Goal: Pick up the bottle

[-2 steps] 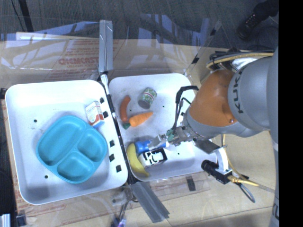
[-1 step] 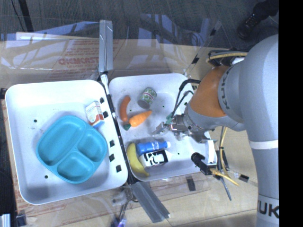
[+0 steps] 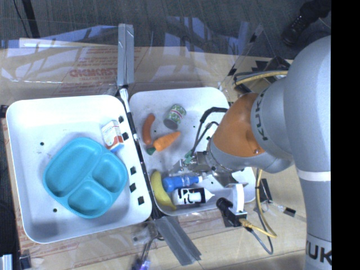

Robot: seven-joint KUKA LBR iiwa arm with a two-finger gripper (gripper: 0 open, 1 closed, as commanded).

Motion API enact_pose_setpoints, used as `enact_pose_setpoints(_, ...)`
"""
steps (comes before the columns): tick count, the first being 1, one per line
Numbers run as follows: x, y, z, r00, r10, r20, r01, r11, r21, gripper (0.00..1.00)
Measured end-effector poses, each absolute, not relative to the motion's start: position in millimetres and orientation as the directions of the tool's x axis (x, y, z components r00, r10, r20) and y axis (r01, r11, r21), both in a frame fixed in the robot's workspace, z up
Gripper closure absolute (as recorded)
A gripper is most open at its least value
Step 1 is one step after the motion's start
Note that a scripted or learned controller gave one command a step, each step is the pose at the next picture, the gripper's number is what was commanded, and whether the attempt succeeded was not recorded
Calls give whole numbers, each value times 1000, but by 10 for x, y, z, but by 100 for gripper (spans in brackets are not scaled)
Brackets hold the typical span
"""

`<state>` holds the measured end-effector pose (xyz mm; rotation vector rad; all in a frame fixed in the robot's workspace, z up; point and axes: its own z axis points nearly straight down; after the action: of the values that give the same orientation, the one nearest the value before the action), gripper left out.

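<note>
A blue bottle (image 3: 179, 182) lies on its side near the front edge of the right bin (image 3: 214, 97). It rests between a yellow banana (image 3: 158, 189) and a white container with a black label (image 3: 191, 196). My gripper (image 3: 189, 163) hangs low just above the bottle's right end, under the orange wrist band (image 3: 239, 131). The arm's body hides much of the bin's right side and part of the gripper.
In the right bin's back half lie a carrot (image 3: 166, 141), a reddish sausage (image 3: 147, 127) and a small green-labelled can (image 3: 175, 115). The left bin (image 3: 34, 122) holds a blue divided plate (image 3: 85, 176) and a small carton (image 3: 112, 134). Cables trail at the front right.
</note>
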<state>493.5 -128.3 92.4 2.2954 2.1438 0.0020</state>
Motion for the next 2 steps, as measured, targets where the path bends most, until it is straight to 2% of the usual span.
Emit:
enact_pose_setpoints(1, 4850, -1007, 952, -171, 985, -17, 985, 172, 18, 0)
enact_pose_setpoints(2, 4915, -1138, 1112, -160, 986, -45, 986, 162, 42, 100)
